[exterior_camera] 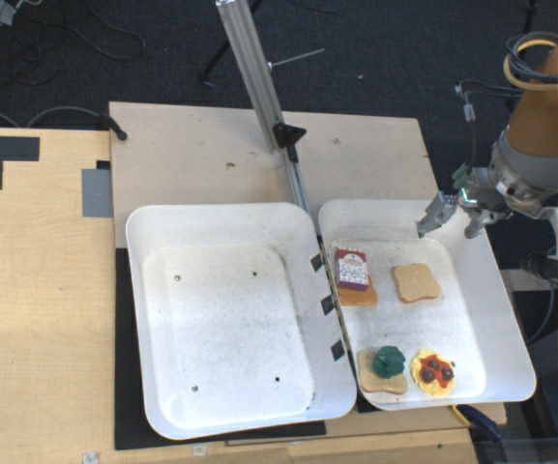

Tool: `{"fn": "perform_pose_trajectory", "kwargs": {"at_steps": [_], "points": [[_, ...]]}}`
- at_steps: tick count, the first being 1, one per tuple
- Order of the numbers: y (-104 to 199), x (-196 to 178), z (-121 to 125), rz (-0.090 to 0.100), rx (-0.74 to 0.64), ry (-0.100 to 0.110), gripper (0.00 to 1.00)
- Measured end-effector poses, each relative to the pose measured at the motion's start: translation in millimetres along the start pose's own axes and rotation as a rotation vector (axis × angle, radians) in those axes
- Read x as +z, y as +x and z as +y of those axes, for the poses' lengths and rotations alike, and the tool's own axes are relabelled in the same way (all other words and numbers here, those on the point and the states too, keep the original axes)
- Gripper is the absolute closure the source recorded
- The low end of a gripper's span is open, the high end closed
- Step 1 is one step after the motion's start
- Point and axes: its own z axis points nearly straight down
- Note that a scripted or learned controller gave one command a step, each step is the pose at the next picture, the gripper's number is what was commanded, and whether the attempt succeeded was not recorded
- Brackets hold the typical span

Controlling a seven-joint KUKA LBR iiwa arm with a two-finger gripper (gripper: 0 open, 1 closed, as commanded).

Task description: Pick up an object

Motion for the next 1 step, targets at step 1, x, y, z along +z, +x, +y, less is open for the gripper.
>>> {"fn": "perform_pose_trajectory", "kwargs": {"at_steps": [1], "points": [[0.2,-2.5,0.9,-0.001,-0.002,-0.004,0.0]]}}
